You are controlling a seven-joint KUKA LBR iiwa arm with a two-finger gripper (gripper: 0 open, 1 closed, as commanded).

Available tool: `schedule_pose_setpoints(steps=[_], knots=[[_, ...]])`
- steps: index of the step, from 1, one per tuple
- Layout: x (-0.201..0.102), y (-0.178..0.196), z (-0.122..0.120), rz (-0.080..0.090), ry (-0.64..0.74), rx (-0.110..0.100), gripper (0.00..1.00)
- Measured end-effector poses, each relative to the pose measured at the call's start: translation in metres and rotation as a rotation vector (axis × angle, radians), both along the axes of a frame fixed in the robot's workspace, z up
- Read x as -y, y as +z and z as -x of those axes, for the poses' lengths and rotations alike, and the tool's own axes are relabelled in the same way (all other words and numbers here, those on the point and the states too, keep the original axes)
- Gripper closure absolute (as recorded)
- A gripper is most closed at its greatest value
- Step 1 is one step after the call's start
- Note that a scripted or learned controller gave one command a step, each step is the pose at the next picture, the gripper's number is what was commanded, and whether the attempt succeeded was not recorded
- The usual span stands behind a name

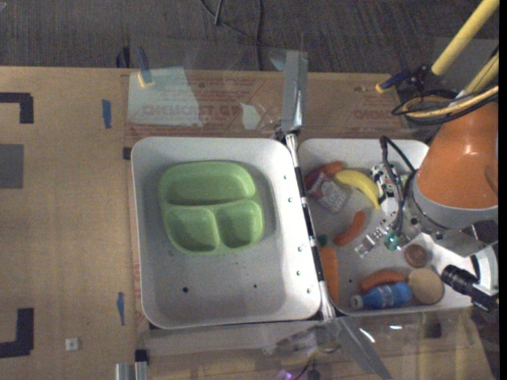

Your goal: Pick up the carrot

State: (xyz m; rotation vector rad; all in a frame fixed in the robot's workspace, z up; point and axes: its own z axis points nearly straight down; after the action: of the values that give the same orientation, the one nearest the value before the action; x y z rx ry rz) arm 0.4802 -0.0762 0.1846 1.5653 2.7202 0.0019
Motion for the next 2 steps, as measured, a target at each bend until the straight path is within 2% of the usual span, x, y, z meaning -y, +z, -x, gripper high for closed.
schedule_pose_setpoints(steps=[1, 2], knots=[[0.001, 0.01, -0.001, 0.001, -0.002, 0.004, 1.0], [-0.022, 0.0, 0.0, -0.001, 0.147, -0.003, 1.0]])
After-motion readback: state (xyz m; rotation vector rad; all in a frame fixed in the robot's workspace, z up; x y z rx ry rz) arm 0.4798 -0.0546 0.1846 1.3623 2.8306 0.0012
